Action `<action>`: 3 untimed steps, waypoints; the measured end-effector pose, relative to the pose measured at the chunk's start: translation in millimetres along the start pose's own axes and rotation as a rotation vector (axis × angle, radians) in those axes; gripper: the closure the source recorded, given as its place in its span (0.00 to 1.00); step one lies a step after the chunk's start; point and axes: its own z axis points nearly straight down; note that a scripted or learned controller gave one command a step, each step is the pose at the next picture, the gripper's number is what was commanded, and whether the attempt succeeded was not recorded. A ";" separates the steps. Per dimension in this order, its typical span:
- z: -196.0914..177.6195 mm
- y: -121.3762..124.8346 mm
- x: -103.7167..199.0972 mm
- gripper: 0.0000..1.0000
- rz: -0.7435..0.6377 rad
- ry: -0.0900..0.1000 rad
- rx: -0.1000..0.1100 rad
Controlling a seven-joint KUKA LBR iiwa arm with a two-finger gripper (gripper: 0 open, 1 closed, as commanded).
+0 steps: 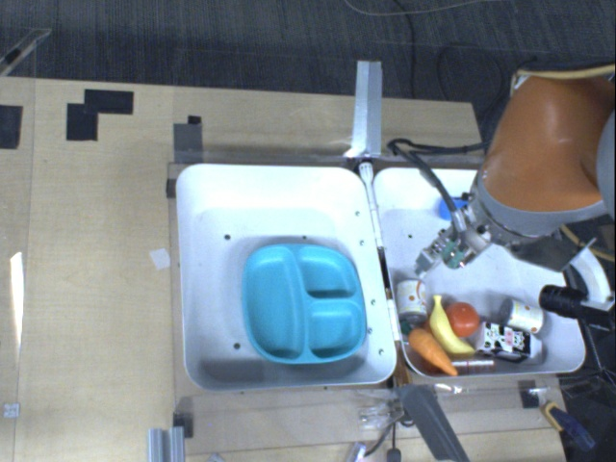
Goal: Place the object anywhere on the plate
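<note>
Orange-banded arm (549, 133) looms over the right bin, gripper above the pile.

Below that arm, the gripper (435, 255) hangs in the right bin (414, 200), its small fingers slightly parted with nothing visibly between them. No object is on the plate (303, 301) yet, which sits in the left bin (207, 258), across the divider and well apart from the gripper. Candidate objects crowd the right bin's near edge: a can (412, 296) just below the fingers, then a banana (445, 327), carrot (430, 350) and tomato (463, 319). The can is nearest, lying toward the camera from the fingers; the banana's long axis runs roughly toward the near rim. A pick probably means descending toward the viewer first.
</note>
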 end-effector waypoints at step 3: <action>-28.3 43.5 16.3 1.00 0.172 -0.001 -0.001</action>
